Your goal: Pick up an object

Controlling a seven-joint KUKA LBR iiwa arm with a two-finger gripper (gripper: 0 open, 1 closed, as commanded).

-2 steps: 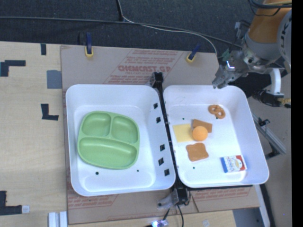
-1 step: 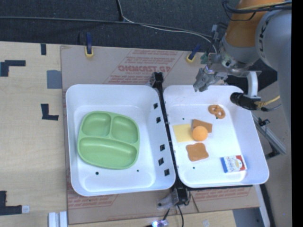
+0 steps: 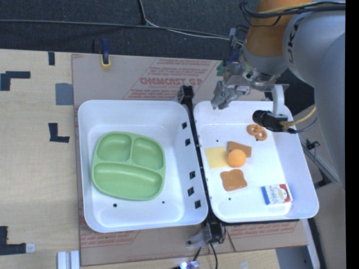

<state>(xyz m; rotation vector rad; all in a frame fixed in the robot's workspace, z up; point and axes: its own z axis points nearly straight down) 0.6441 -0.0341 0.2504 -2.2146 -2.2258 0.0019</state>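
Gripper (image 3: 222, 101) over right bin (image 3: 297, 167) rim — fingertips blurred.

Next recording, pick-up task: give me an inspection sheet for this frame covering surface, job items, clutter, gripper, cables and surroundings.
Surface: two white bins side by side on a cardboard sheet; left bin, right bin.
Job's things: in the right bin, a pretzel, an orange ball, a yellow cheese slice, two toast-like pieces and a small red, white and blue carton.
Clutter: a green divided plate in the left bin.
Gripper: gripper hovers over the right bin's far left corner; nothing seen between its fingers.
Cables: black cable across the dark backdrop; wiring at the wrist.
Surroundings: wooden bench with dark tape marks.
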